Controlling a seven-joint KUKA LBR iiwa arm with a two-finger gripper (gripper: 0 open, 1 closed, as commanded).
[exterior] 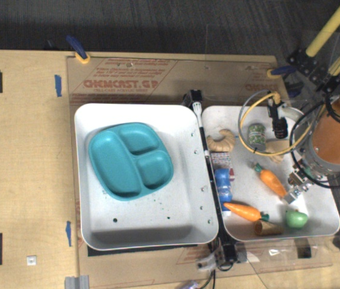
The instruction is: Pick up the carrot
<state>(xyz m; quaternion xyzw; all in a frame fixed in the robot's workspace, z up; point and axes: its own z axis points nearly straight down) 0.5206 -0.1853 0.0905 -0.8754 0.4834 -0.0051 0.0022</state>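
Note:
Two orange carrots lie in the right bin (327,206). One carrot (270,182) slants across the bin's middle, its green tip pointing up-left. The other carrot (243,210) lies lower left, near the front, with its green end to the right. My gripper (297,184) hangs over the right side of this bin, just right of the upper carrot's thick end and close to it. Nothing shows between its fingers. The orange-banded arm (337,138) rises behind it.
The right bin also holds a green ball-like fruit (297,220), a blue bottle (222,183), a beige knobbly piece (220,141), a small can (256,134) and a brown piece (267,227). A teal divided plate (131,159) rests in the left bin (182,215).

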